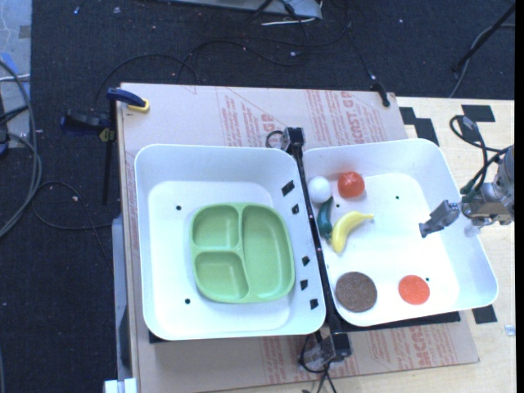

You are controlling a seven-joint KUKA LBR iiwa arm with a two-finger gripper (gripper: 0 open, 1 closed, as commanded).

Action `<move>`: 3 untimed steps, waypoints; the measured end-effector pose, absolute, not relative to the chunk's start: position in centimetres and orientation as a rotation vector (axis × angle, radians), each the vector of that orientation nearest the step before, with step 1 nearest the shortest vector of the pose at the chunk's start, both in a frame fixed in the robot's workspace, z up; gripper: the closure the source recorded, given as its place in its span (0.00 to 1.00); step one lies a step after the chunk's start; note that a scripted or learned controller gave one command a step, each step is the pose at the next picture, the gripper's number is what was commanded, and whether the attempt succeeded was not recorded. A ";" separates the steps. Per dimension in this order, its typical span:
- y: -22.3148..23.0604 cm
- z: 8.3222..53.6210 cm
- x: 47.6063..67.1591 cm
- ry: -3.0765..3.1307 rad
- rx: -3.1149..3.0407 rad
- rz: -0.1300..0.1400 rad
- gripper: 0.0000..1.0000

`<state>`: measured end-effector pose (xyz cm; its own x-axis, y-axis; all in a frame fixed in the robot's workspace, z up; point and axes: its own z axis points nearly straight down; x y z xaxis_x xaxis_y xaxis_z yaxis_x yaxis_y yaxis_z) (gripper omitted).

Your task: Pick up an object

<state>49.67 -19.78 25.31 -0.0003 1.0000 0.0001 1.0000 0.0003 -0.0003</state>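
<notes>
The right bin point(426, 158) holds several small objects. A white ball point(318, 189) and a red tomato-like ball point(351, 184) lie near its far left. A yellow banana point(348, 228) lies beside a teal piece point(326, 215) by the divider. A brown round disc point(356, 291) and an orange disc point(413, 289) sit near the front. My gripper point(435, 219) hangs over the right side of this bin, apart from every object, with nothing seen in it. The orange disc is the closest thing, below and to its left.
The left bin point(160, 178) carries a green three-compartment plate point(242, 252). A black divider with clips point(307, 219) runs between the bins. Both bins rest on a cardboard sheet point(246, 113). Cables lie on the dark floor around it, and a blue clamp point(127, 99) grips the far left corner.
</notes>
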 end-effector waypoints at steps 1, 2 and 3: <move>-18.8 19.7 49.4 -2.219 -2.217 0.004 0.00; -18.9 13.5 49.8 -2.219 -2.219 0.003 0.00; -19.0 9.4 49.8 -2.223 -2.224 -0.001 0.00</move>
<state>49.83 -19.00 9.36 0.0006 1.0000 -0.0017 1.0000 -0.0006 0.0022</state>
